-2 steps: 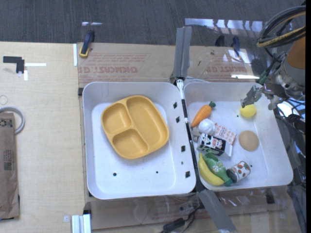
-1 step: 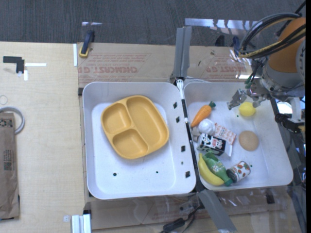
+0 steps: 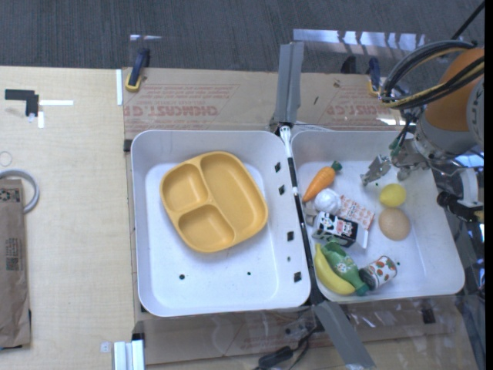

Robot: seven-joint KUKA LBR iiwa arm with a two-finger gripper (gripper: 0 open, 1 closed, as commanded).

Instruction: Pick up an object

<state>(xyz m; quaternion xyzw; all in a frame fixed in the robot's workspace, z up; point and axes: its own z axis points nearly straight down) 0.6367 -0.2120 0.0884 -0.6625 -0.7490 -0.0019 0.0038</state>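
Light wood desk [image 3: 62, 206] runs across the left and under both bins. 2 shallow white bins sit on it side by side: left bin [image 3: 150, 284] and right bin [image 3: 439, 272], walls touching along the middle. Behind them a flat sheet of brown cardboard [image 3: 200, 99] w/ red print lies on the desk, held by a blue-and-yellow clamp [image 3: 139, 69] at its left corner. Far left, a brown paper bag [image 3: 11, 268] lies flat at the desk edge, a grey ring [image 3: 29, 187] just above it. Near the back-left corner, a small black bracket [image 3: 21, 99] w/ white tape strips [image 3: 55, 103] beside it.
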